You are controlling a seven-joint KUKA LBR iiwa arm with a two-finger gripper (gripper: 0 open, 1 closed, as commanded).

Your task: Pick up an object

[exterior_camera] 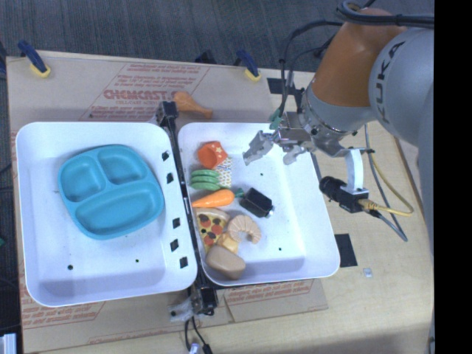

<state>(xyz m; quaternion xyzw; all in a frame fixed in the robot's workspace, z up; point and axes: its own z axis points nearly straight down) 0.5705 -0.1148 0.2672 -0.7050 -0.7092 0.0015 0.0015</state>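
A flat brown cardboard sheet (110, 87) with red print covers the bench, pinned at its far edge by blue and yellow clamps (34, 58). On it sit two shallow, glossy white plastic bins with rounded corners, side by side and touching along a black clipped seam.

The left bin (44, 264) holds a smooth blue plate (110, 190), rounded and split into three compartments.

The right bin (295, 234) holds a cluster of small toy foods along its left side. From far to near: a red-orange lumpy piece (212, 154), a ribbed green piece (206, 179), a tapered orange carrot (213, 198), a pizza slice (210, 225) with dark dots, a curled pale shrimp (245, 228), and a rounded tan lump (225, 262). A small black block (257, 202) lies just right of the carrot. A tan drumstick (193, 105) rests on the cardboard beyond the bins.

The grey arm (391, 72), smooth and bulky with an orange band, reaches in from the right. Its metal gripper (271, 149) hangs over the far part of the right bin, fingers spread apart with nothing between them, near the red-orange piece but apart from it.
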